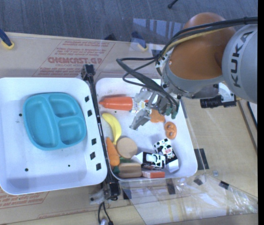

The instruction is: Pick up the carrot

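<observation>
Here my gripper hangs low over the right bin, its metal fingers slanting down to the left. They look slightly parted with nothing between them, though the wrist and cables crowd the view and I read that only loosely.

The carrot lies on its side near the bin's far wall, just left of my gripper, its right end close to the fingers; whether it touches them I cannot tell. A second, smaller orange piece lies along the bin's left wall, partly under the round tan thing beside it.

A banana curves between those two. Something orange sits right under my wrist, mostly hidden, so I cannot name it. Near it lies a small orange slice. Black-and-white patterned blocks sit toward the near right corner, and a brownish lump and a red-tipped bit lie against the near wall, too blurred to name.

The left bin holds a blue divided tray. My arm's bulk covers the right bin's far right corner and part of the bench.
</observation>
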